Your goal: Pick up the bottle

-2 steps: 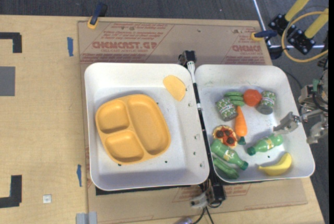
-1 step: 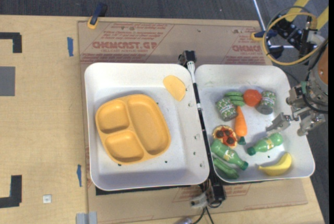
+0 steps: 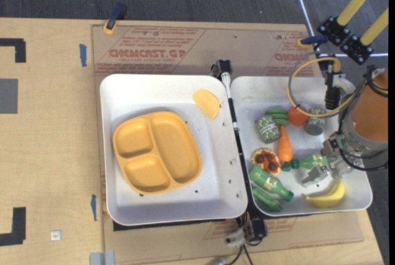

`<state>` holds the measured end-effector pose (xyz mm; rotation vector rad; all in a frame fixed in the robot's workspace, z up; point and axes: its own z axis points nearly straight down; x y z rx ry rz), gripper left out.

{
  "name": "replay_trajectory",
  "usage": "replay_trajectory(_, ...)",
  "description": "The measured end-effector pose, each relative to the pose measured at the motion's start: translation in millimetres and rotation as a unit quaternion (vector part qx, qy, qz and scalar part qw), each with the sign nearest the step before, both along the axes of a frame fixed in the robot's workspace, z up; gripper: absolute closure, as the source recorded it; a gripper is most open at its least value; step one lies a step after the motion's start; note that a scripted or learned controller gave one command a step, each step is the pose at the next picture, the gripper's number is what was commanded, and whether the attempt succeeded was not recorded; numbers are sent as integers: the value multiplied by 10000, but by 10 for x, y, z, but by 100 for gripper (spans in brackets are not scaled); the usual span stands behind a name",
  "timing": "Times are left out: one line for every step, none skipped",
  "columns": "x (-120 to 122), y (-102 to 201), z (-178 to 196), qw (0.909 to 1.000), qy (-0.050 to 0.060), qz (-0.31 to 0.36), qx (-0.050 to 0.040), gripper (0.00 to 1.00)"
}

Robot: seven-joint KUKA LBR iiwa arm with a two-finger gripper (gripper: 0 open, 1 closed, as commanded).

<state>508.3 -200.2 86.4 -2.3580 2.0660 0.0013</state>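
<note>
The bottle (image 3: 270,181) is green with a yellow label and lies on its side in the right bin (image 3: 364,199), near the front left, cap toward the right. My gripper (image 3: 318,166) hangs low over the bin's right half, about 80 px to the right of the bottle and not touching it. Just at the gripper lies a thin dark green toy (image 3: 305,163). The wrist and cables hide the gripper's tip.
Around the bottle lie a pizza slice (image 3: 266,159), a carrot (image 3: 284,148), a green can (image 3: 268,128), a green pickle (image 3: 264,197), a banana (image 3: 328,195) and a tomato (image 3: 298,115). The left bin (image 3: 123,88) holds a yellow divided plate (image 3: 157,151) and a yellow chip (image 3: 207,102).
</note>
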Motion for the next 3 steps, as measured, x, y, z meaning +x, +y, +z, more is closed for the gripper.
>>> replay_trajectory(-280, 347, 1437, 9998, 2, -204, -17, 0)
replay_trajectory(260, 84, 1835, 9941, -4, -1084, -12, 0)
replay_trajectory(595, -217, 1947, 9999, -9, -116, -16, 0)
